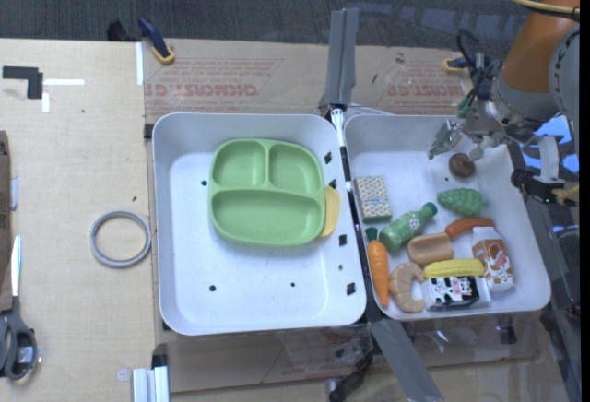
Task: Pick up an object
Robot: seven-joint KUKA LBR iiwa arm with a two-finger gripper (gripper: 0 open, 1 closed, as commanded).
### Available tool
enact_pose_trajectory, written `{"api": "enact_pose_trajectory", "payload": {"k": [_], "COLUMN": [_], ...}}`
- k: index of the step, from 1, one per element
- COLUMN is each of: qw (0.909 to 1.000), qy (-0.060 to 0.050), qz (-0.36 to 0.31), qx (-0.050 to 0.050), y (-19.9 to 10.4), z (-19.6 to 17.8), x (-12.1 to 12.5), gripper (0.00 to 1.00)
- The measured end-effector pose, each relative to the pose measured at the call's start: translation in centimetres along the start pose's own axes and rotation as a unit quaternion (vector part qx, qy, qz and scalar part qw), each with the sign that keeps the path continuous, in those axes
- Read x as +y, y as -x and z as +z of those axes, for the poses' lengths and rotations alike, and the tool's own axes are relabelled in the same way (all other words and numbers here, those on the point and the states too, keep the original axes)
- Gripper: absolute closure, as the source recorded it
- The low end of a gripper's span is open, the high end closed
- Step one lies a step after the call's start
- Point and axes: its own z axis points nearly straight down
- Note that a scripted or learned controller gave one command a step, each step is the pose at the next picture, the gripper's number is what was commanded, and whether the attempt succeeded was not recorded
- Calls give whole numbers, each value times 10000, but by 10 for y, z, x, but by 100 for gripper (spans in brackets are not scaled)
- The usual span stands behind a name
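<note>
The right bin [525,206] holds several toy foods. Among them are a small brown round piece [461,166], a green leafy piece [460,200], a green bottle [407,226], a patterned box [372,197] and a carrot [378,269]. My gripper [458,147] hangs at the bin's far side, directly over the brown piece, open, with its fingers spread to either side. Nothing is held between them.
The right bin's front half also has a red sausage [468,226], a bun [430,249], a yellow piece [454,268], a croissant [406,285] and a small carton [492,263]. A green divided plate [267,191] lies in the left bin [184,280]. A tape ring [121,237] sits on the bench at the left.
</note>
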Motion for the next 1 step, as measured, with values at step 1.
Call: {"api": "enact_pose_trajectory", "payload": {"k": [1], "qw": [9972], "qy": [59], "qz": [740], "qx": [52], "y": [18], "z": [14], "x": [13], "gripper": [0]}}
